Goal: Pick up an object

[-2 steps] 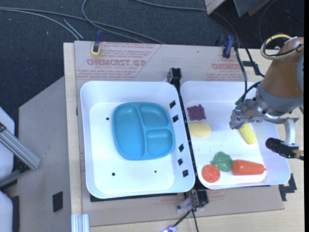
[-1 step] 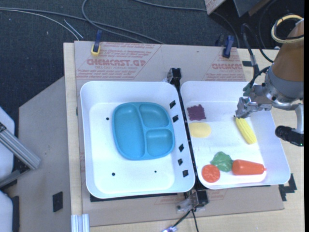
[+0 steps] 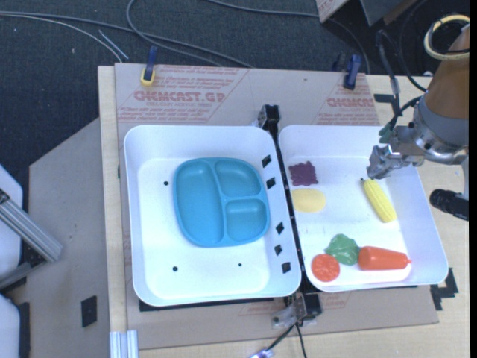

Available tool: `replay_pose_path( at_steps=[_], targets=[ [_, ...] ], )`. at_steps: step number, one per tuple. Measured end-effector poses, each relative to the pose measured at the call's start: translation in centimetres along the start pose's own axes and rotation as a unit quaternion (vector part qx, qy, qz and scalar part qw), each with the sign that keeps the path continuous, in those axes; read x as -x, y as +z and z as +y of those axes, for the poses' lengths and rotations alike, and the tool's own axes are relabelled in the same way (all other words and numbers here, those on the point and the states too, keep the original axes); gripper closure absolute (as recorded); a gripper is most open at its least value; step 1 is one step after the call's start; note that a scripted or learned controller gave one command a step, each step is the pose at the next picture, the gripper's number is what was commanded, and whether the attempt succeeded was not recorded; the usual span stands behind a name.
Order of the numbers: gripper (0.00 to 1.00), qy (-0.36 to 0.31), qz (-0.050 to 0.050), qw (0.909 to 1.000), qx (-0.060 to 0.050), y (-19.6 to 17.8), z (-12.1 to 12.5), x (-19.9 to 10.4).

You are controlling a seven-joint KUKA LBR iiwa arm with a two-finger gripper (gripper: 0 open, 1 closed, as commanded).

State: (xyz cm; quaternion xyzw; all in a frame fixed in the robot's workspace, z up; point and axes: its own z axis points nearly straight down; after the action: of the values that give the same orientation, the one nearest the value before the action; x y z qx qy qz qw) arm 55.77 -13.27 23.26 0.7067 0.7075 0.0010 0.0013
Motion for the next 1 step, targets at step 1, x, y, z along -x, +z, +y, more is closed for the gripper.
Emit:
replay_pose_path(
  at_steps=[1],
  targets=[
    [1.00, -0.003, 0.002, 1.0000, -0.003, 0.71, -0.42, -6.24]
  ],
)
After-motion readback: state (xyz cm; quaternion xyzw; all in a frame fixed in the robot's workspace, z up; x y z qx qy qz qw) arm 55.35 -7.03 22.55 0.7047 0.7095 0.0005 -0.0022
